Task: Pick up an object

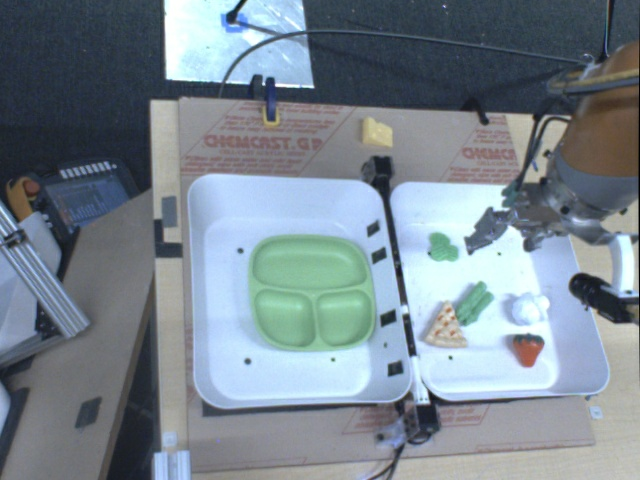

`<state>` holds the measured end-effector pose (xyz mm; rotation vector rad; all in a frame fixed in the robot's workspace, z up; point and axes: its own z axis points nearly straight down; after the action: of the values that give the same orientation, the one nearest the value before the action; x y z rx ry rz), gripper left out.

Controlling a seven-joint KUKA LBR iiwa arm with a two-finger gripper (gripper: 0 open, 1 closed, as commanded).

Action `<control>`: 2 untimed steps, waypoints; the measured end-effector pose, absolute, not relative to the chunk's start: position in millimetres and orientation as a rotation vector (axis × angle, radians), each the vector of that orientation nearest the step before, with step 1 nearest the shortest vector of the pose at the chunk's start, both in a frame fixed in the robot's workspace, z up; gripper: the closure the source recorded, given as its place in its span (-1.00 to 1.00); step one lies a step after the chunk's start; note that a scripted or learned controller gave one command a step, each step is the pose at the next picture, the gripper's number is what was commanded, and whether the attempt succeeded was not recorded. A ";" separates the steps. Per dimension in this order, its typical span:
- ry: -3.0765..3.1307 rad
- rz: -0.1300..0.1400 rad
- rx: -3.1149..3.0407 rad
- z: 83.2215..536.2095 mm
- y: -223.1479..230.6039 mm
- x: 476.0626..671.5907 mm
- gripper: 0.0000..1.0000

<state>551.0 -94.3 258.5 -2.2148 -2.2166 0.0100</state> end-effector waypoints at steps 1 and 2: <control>-2.226 -0.002 -2.219 264.6 -94.0 553.1 -1.00; -2.222 0.000 -2.221 218.6 -102.5 556.7 -1.00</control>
<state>556.7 -102.5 218.6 -2.2205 -2.2217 0.0004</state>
